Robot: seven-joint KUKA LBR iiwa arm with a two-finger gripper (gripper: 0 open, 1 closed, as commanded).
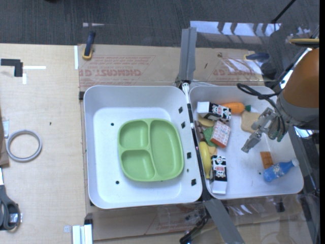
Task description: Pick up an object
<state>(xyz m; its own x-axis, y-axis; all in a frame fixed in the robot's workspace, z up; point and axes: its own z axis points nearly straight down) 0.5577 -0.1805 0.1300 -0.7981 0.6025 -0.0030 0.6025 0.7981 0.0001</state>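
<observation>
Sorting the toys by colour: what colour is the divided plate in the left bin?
Light green. The divided plate shows plainly in the camera view, lying flat in the left bin.

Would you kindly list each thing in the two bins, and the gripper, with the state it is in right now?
Green plate: flat in the left bin, nothing on it.
Carrot: lying by the right bin's far wall.
Banana: lying along the left wall.
Blue bottle: on its side, near the right wall.
Orange block: lying beside the bottle.
Gripper: above the bin floor, fingers open, holding nothing.
</observation>
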